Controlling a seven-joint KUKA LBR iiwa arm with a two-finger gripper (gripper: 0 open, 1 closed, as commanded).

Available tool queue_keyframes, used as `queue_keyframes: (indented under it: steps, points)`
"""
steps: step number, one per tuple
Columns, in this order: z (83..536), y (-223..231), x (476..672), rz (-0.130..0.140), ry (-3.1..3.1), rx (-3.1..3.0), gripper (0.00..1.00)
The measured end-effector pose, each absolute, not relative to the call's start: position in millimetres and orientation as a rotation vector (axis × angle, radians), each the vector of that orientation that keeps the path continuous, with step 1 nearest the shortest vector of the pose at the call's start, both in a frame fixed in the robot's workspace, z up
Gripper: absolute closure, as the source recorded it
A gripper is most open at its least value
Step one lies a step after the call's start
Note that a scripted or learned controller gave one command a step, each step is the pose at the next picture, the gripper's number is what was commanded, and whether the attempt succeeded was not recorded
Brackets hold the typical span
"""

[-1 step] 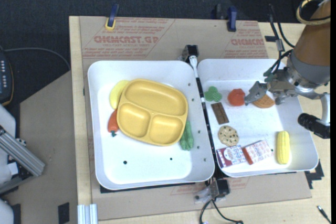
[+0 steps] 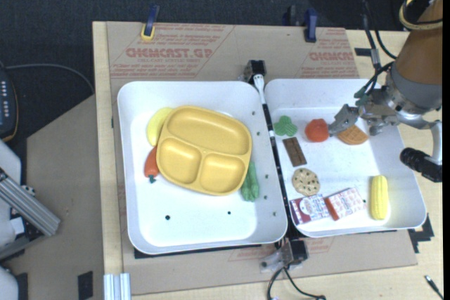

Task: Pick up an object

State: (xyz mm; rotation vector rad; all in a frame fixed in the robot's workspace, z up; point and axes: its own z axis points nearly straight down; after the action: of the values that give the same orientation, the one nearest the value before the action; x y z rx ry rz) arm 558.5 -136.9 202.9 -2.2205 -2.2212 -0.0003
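I've got the gripper (image 2: pixel 357 120) spread open, holding nothing, over the orange bread-like piece (image 2: pixel 354 135), upper right bin (image 2: pixel 330 89). Best centre on it, clear of the tomato (image 2: pixel 317 130), then descend.

A robotics lab: clamped cardboard-covered bench (image 2: pixel 211 46), two white bins (image 2: pixel 133 151), toy food, loose cables, dark carpet.

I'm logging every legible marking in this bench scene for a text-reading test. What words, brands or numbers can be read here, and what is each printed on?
"CHEMCAST GP", red print on the brown board under the bins, behind the left bin; the last letters are faint.
The same red print repeats on the board behind the right bin, cut off, too partial to read.
Red and white packet in the right bin: printed, but too small and blurred to read.
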Motion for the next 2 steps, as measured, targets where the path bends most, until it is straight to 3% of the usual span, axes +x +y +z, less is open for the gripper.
queue_keyframes:
  steps: [2]
  points:
    - [92,-136,549.0,0.005,-2.216,-2.218,0.00]
